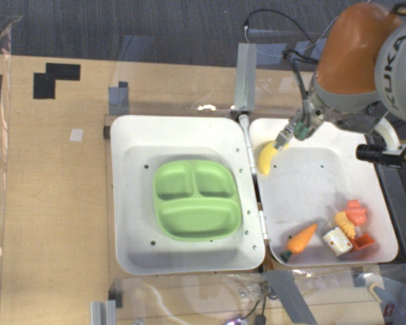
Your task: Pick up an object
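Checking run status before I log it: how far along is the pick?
Done: the pincer has reached the right bin, right by the banana at its left wall. In hand: the approach; the banana lies in the bin, not visibly between the fingers. Left: grasp and lift. The carrot and the small items sit in the near corner, the green divided plate in the left bin.

My gripper [285, 139] hangs over the right bin's [311, 175] far left corner, just above the banana [266, 157]. Carrot [302, 238], corn [345, 223] and carton [337, 242] crowd its near right corner. A divided plate [197, 199] lies in the left bin [132, 202].
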